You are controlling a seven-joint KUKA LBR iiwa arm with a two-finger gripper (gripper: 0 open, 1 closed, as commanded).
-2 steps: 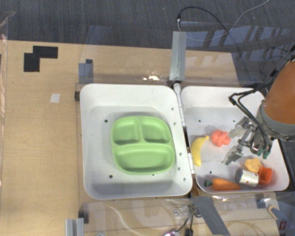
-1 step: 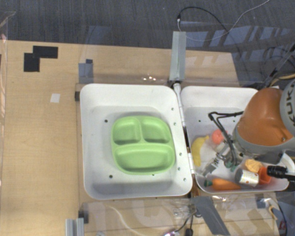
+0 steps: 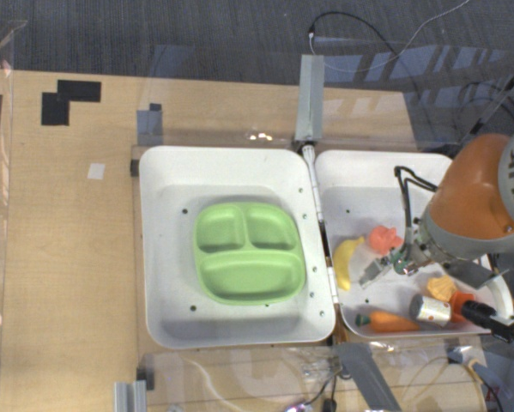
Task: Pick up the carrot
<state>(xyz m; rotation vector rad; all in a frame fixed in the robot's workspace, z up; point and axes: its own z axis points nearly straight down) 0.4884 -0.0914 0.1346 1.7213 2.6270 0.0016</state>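
Because the arm [image 3: 475,200] leans in over the right bin [image 3: 351,174], its grey and orange bulk covers that bin's right part, and we cannot see what lies beneath it. The gripper [image 3: 374,272] hangs low over the white floor, small and dark in our view, and we cannot tell whether it is released or clenched.

The carrot [image 3: 392,322] lies flat in the same bin, toward the bottom of the view from the gripper. It is apart from the gripper and close along the bin's near wall, with its pale end pointing left. Just left of the gripper lies a yellow banana [image 3: 349,260]. Just above the gripper sits a coral-pink lump [image 3: 383,238], which may be a piece of toy fruit; it is too blurred for us to name. To the gripper's right, an orange-yellow thing [image 3: 441,288] is partly cut off by the arm, and a small silvery cylinder [image 3: 431,310] lies near the carrot's right end.

Well to the left of the gripper, the left bin [image 3: 166,230] holds a green divided plate [image 3: 248,251], which lies level. Both bins rest on a pale wooden bench [image 3: 68,256], which bears black block marks [image 3: 68,101] near its far left corner. A grey metal post [image 3: 310,97] stands where the bins meet. Beyond the bench we see dark grey carpet [image 3: 196,15] crossed by thin black cables [image 3: 359,28].
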